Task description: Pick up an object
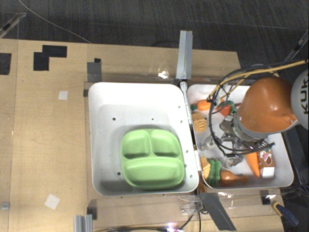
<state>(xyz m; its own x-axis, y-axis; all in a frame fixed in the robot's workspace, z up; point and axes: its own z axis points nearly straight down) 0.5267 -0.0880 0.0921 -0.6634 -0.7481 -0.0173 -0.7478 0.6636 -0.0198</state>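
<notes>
We look down on a pale wooden counter [43, 144] that carries two shallow white bins side by side. The left bin [104, 110] holds a light green divided plate [152, 158], with two small compartments at the far side and one long compartment at the near side; it lies flat toward the near right part of that bin.

The right bin [286, 170] holds a scatter of small toy foods. Along its left wall we see a small orange piece [203, 105] near the far end, a tan waffle-like piece [199, 123] just nearer than that, and at the near end a yellow piece touching a green piece [214, 170]. A brownish-orange piece [232, 178] lies just to the right of the green one. An orange carrot [253, 163] lies further right, beside a small brown and white box [267, 164] near the right wall.

The arm comes in from the right, and its orange band [267, 105] hangs over the middle of the right bin, with black and yellow cables looping around it. Below the band, the metal wrist and the pincer [231, 146] point down into the bin, among the toys, near the carrot and the green piece. The band and cables cover much of it from above, so we cannot tell how far the pincer is open, nor whether anything is between its fingers.
</notes>
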